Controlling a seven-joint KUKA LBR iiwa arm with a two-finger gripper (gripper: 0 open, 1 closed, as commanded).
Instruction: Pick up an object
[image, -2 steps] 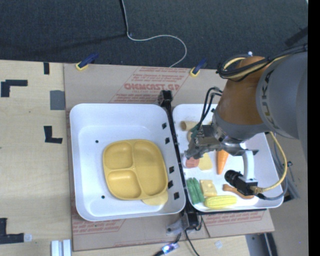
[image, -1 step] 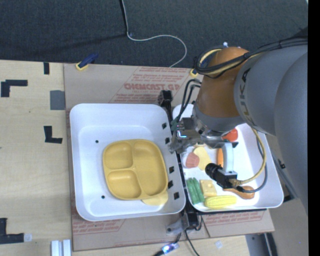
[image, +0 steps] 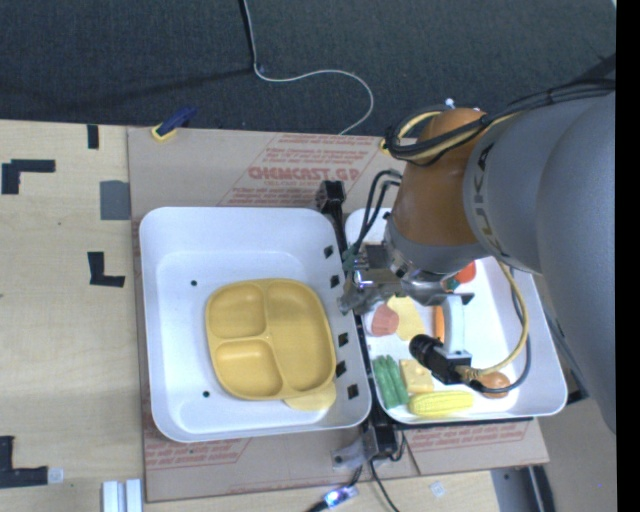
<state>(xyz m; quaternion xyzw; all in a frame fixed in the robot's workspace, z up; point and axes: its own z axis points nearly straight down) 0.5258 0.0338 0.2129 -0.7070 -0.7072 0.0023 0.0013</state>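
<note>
My gripper (image: 366, 287) hangs low over the left edge of the right bin (image: 535, 398), close to the wall shared by the two bins. Just below it lies a pink toy food piece (image: 383, 321). Further toward the front of that bin are an orange carrot (image: 438, 322), a green vegetable (image: 387, 381), a yellow block (image: 416, 376) and a corn cob (image: 441, 403). A brown piece (image: 494, 380) lies near the front right, and a red-orange piece (image: 463, 272) shows beside the wrist. The arm's wide orange and grey body hides the back of this bin.
The left bin (image: 170, 260) holds a yellow divided plate (image: 270, 335) with a second yellow piece (image: 312, 400) poking out under its front edge. Black clips (image: 340, 340) line the wall between the bins. A cable loops from the arm over the right bin (image: 520, 340).
</note>
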